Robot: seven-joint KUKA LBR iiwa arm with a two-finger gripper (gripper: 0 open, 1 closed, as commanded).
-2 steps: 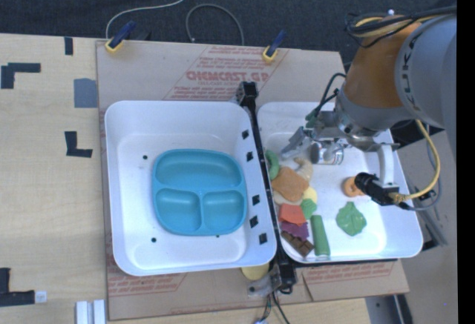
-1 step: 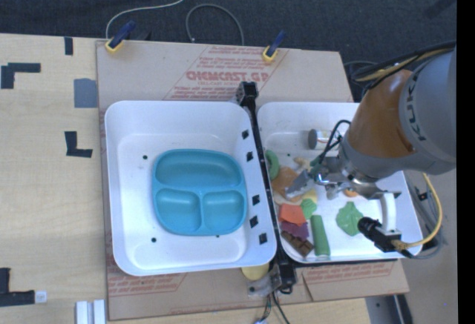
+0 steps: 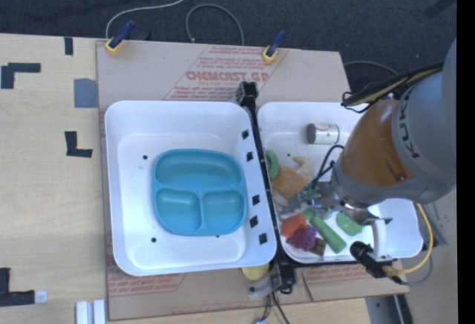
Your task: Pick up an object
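Observation:
In the right bin (image 3: 289, 113) lies a heap of small toys: a tan bread-like piece (image 3: 289, 182), an orange piece (image 3: 294, 225), a purple piece (image 3: 303, 239), a long green piece (image 3: 328, 234) and a smaller green piece (image 3: 348, 223). A green ring-shaped piece (image 3: 273, 164) leans near the divider. A small silver can (image 3: 323, 133) lies on its side at the back. My gripper (image 3: 318, 200) is low over the heap, just above the orange and green pieces, with the orange-banded wrist behind it. Nothing shows between its fingers.
The left bin (image 3: 122, 167) holds a blue divided plate (image 3: 199, 191). A black divider (image 3: 256, 167) runs between the bins. A yellow object (image 3: 254, 270) pokes out below the bins' front edge. Cables trail across the dark floor behind the cardboard base.

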